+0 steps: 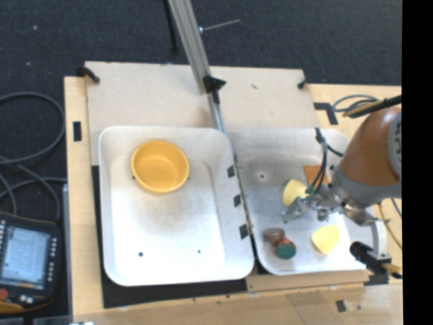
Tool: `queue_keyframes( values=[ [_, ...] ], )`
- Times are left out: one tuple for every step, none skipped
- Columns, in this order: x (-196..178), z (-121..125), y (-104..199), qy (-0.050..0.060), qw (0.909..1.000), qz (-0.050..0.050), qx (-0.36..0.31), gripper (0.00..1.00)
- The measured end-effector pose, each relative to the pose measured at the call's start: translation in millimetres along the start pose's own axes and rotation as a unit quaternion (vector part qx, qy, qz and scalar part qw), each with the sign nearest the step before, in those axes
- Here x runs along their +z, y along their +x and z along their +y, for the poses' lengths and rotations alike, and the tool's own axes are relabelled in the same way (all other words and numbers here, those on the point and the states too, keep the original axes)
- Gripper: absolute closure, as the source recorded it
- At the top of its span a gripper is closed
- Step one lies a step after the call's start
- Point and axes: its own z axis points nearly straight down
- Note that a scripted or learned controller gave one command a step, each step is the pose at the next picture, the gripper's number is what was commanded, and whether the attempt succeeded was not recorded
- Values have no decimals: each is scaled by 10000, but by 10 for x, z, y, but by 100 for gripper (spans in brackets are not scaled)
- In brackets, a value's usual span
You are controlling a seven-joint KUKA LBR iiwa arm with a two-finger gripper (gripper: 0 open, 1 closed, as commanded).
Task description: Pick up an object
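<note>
the left bin (pixel 169 249) holds a yellow bowl (pixel 160 166) toward its far side. the right bin (pixel 270 154) has the arm (pixel 372 158) low over it, its gripper (pixel 302 208) beside a pale yellow piece (pixel 293 191); whether the claw is spread or pinched cannot be told. nearer lie a yellow wedge (pixel 325 238), a brown lump (pixel 273 235) and a green-and-red piece (pixel 286 249), the last two touching.

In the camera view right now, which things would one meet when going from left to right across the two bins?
yellow bowl in the left bin → brown piece → green piece → upper yellow piece → lower yellow piece, all four in the right bin. The gripper hangs over that bin, near the upper yellow piece.
</note>
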Motion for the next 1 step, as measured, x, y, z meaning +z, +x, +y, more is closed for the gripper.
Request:
queue_keyframes(
  values=[
    [383,6,-13,-20,10000,-8,4,0]
  ],
)
